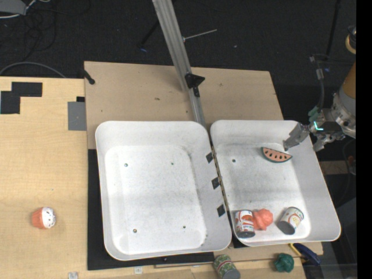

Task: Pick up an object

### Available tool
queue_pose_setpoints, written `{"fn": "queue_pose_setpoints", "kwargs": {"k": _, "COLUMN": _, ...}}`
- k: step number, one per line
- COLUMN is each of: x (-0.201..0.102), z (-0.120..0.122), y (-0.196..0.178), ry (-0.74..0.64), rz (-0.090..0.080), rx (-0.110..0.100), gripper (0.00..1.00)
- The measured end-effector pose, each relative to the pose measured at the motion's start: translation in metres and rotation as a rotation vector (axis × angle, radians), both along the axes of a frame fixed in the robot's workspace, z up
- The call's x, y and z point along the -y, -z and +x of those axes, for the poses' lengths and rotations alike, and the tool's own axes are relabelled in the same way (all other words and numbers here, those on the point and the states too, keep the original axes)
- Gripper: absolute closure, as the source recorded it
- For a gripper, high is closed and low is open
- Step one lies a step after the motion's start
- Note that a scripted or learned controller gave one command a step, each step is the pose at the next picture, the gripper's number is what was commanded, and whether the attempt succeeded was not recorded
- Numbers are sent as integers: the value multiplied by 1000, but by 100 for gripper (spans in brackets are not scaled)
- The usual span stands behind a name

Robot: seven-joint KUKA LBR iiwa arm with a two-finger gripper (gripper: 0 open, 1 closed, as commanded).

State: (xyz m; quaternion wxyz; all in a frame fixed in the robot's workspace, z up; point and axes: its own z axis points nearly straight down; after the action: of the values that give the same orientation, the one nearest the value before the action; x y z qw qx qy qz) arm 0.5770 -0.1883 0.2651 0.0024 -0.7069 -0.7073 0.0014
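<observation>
Although any object would serve, the watermelon slice (276,154) in the right bin (325,196), near its far rim, lies closest to the gripper (307,135). The gripper hovers just beside the slice at the bin's right edge, fingers spread, grasping nothing. Step in hand: approach. The next move likely calls for centering over the slice, then descending. 2 cans (244,222) and a red lump (263,218) crowd the near rim.

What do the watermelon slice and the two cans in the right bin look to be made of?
Watermelon slice: likely moulded plastic or foam toy, matte, flat painted colours. Red-labelled can and tipped can: probably toy or metal tins with printed labels; the tipped one shows a dark end. Too small to tell for sure.
</observation>
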Motion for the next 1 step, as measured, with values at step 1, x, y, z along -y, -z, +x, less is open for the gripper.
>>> {"fn": "queue_pose_setpoints", "kwargs": {"k": 1, "x": 0, "z": 1, "y": -2, "ry": -1, "rz": -1, "rx": 3, "gripper": 0}}
